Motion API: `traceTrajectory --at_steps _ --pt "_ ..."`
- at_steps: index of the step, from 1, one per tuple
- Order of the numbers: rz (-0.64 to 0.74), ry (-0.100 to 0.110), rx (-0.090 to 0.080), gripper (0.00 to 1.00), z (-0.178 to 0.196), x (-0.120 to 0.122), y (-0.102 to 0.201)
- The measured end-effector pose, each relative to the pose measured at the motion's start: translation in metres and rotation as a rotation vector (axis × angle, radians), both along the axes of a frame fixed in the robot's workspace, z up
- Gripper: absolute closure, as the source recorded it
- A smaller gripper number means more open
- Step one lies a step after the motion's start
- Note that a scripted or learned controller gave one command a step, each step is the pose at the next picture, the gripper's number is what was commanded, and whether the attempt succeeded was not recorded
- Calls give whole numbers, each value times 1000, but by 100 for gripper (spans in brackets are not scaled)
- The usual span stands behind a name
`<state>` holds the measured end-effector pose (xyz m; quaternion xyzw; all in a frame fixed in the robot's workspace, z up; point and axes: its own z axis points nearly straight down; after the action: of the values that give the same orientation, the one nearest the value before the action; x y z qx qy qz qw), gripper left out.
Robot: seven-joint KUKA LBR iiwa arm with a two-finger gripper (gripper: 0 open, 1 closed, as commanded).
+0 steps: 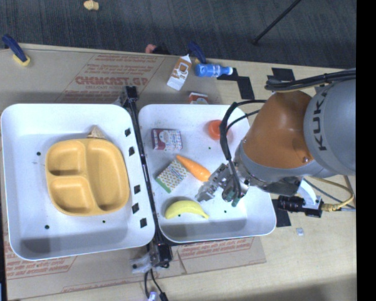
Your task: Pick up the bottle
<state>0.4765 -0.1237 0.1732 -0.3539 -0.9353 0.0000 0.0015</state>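
A small blue bottle (210, 71) lies on its side on the bench, beyond the far rim of the right bin (261, 221). My gripper (219, 190) hangs low over the right bin's near right part, far from the bottle. It is just right of the carrot (193, 167) and above and right of the banana (185, 209). Its fingers stand open with nothing between them. The grey and orange arm covers the bin's right side.
The right bin also holds a small reddish carton (167, 139), a green patterned box (171, 176) and an orange object (214, 128) partly behind the arm. A yellow divided plate (86, 175) lies in the left bin. A white carton (179, 72) lies left of the bottle.
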Motion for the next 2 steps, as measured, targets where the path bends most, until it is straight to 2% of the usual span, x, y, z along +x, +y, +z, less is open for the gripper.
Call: traceTrajectory --at_steps 1,2 --pt "289 -3 -1 100 38 0 -63" --pt "443 -1 1 100 7 3 25"
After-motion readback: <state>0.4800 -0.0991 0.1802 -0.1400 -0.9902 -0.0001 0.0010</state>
